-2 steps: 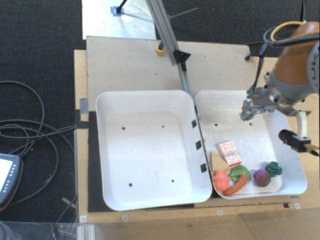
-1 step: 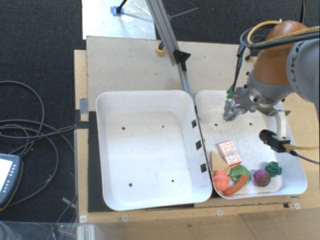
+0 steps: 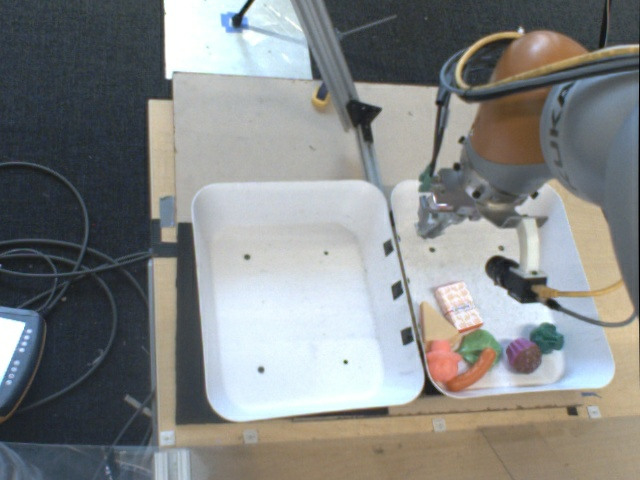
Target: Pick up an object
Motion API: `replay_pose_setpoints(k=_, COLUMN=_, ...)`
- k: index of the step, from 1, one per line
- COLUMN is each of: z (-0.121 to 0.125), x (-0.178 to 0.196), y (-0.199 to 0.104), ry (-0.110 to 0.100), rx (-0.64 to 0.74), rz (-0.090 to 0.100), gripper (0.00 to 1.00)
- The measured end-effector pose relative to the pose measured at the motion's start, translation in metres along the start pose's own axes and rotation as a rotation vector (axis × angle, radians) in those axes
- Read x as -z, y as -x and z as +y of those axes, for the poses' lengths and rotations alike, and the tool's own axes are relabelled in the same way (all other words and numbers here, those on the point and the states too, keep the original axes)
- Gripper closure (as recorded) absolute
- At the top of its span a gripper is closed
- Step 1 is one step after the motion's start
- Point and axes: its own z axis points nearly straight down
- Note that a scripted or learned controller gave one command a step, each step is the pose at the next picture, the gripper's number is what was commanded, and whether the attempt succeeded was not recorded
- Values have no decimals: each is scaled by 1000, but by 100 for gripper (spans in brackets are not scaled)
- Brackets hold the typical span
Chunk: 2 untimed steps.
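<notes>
The right-hand bin [image 3: 580, 258] holds all the objects, gathered toward its near end. A small pink-and-white carton [image 3: 457, 305] lies nearest the bin's middle; just nearer than it sits a tan wedge [image 3: 434, 322], and in the near corner by the divider a red-orange tomato-like toy [image 3: 441, 359] touches an orange carrot [image 3: 473, 368] with a leafy green piece [image 3: 480, 345] resting over them. Further along that near edge are a dark purple round toy [image 3: 523, 355] and a dark green broccoli-like piece [image 3: 546, 337].

The gripper [image 3: 430, 218] hangs over the far end of this bin, close to the divider, well apart from the carton and the rest — nothing sits between its fingers, though whether they are spread or closed I cannot tell. Above it the orange band [image 3: 525, 98] and grey arm [image 3: 595, 138] reach in, trailing yellow and black cables.

The left-hand bin [image 3: 290, 298] sits beside it on a pale board [image 3: 250, 128]. Beyond lies dark carpet [image 3: 80, 68] with loose cables [image 3: 60, 268] and a tablet-like screen [image 3: 15, 353].
</notes>
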Motion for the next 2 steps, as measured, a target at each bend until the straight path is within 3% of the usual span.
replay_pose_setpoints(k=2, z=-7, x=22, y=-109, ry=-1, rx=0, rz=1, gripper=100)
